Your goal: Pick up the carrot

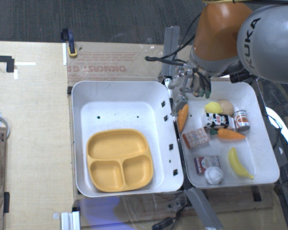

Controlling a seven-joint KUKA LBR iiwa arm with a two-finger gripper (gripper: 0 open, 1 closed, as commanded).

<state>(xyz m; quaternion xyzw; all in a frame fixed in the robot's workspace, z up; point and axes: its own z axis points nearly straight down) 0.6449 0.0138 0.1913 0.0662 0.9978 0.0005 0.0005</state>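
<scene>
Jaws low over the far left corner of the right bin [257, 145], on the grey KUKA arm [269, 37] with its orange band, in from the right. Cannot tell from above how far apart the jaws stand, nor whether anything sits between them.

Just under them in the view, a carrot [183, 117], tilted steeply on end against the bin's left wall, upper end close to the jaws. Beside its lower end, a pink checked packet [196, 138].

Further right, a lemon [212, 108] touching a pale brown rounded thing [225, 106]. In front of them, a cow-patterned milk carton [217, 121] and a red-labelled can [241, 120]. Just below the carton, a second carrot [230, 134], lying flat. Nearer the camera, a banana [241, 164], a small red and white box [201, 165] and a white crumpled ball [213, 176].

In the left bin [115, 114], a yellow three-compartment tray [119, 159]. Beyond both bins, a cardboard sheet [105, 61] with red print, flat on the pale wooden worktop [33, 128].
</scene>
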